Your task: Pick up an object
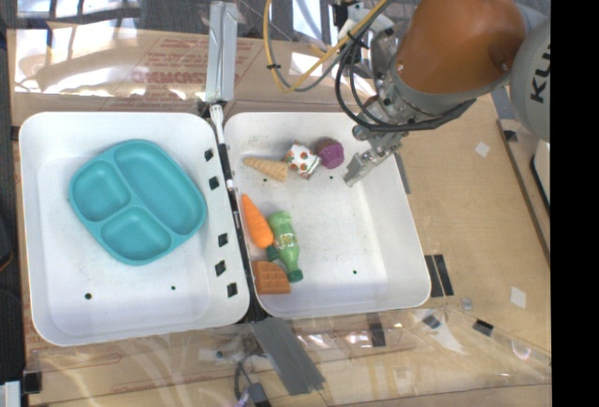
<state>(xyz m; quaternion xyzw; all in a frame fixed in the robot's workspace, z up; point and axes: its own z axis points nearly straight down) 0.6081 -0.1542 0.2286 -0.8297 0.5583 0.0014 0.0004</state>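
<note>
The right bin holds several toy foods. A tan ice cream cone, a white and red piece and a purple ball-like piece lie along its far side. An orange carrot, a green bottle and a brown waffle square lie near its left wall. My gripper hangs over the bin's far right part, just right of the purple piece and apart from it. I see nothing held in it.
The left bin carries a teal divided plate. A ridge with black clips separates the two bins. Yellow and black cables loop behind the wrist. The right bin's near right floor is bare.
</note>
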